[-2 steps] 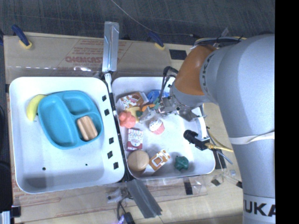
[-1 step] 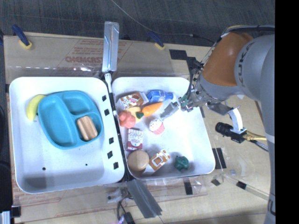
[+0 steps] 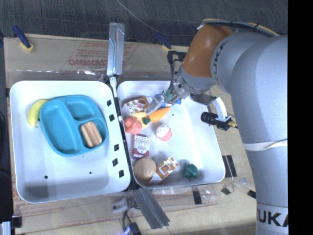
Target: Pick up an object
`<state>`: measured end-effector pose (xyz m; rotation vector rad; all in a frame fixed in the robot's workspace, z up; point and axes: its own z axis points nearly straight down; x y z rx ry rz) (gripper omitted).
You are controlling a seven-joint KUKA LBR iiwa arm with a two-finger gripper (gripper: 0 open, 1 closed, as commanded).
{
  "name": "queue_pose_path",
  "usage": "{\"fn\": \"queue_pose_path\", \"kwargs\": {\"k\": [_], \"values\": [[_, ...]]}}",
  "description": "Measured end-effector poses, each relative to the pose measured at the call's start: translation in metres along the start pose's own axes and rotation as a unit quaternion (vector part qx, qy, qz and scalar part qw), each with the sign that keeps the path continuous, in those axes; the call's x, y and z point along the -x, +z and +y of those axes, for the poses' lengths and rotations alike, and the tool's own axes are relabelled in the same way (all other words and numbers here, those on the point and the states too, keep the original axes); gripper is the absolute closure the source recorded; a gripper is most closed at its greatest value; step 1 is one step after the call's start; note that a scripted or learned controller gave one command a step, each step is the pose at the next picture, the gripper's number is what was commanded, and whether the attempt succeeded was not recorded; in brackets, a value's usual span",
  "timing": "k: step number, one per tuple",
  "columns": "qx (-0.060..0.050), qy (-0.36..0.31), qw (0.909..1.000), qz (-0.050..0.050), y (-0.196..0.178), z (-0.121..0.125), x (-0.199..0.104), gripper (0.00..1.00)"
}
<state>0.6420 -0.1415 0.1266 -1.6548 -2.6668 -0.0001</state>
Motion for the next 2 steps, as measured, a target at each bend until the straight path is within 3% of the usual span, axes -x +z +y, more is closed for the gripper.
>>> {"fn": "queue_pose_path", "kwargs": {"k": [1, 2], "values": [[0.011, 0.052, 0.9985, -0.011, 0.02, -0.019, -0.028, 0.0], [0.013, 0.049, 0.9986, -0.011, 0.007, -0.016, -0.029, 1.0]]}}
